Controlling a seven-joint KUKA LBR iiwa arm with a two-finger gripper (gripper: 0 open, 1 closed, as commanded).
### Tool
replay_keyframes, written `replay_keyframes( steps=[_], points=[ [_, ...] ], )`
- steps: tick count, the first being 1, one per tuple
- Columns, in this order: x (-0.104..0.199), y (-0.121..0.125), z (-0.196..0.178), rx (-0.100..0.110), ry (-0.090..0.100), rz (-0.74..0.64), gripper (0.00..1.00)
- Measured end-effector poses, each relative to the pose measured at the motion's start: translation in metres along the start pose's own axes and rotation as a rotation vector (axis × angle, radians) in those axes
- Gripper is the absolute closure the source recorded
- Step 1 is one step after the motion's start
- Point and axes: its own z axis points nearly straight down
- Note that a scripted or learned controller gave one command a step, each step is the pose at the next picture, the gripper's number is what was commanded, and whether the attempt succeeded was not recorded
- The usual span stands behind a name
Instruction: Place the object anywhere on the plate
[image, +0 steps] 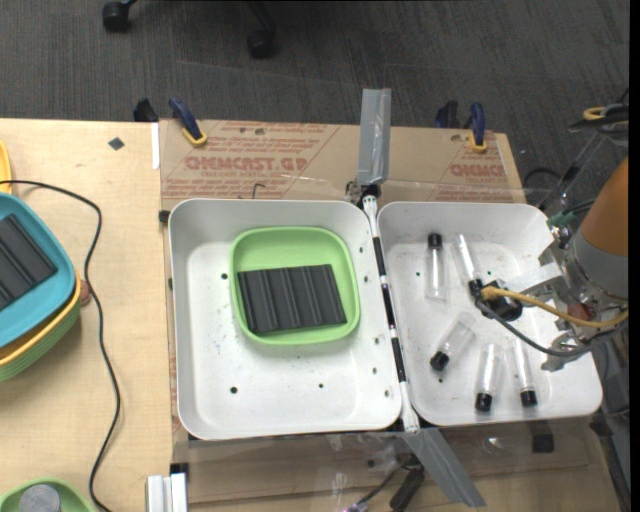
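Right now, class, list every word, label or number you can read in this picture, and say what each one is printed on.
"CHEMCAST GP": red print on the brown sheet behind the left bin; the last letters are uncertain.
"CHEMCAST": partly legible red print on the same sheet's right end, behind the right bin.
Smaller red lines above these brand marks: too small to read.
The green plate, the vials and the bins carry no readable text.

A green plate (293, 256) carries a dark ribbed insert (292, 298); both bins (200, 390) are white, the clear tubes (434, 266) black-capped.
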Motion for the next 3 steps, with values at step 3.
replay_keyframes(
  steps=[3],
  points=[
    [0.005, -0.020, -0.004, 0.001, 0.000, 0.000, 0.00]
  ],
)
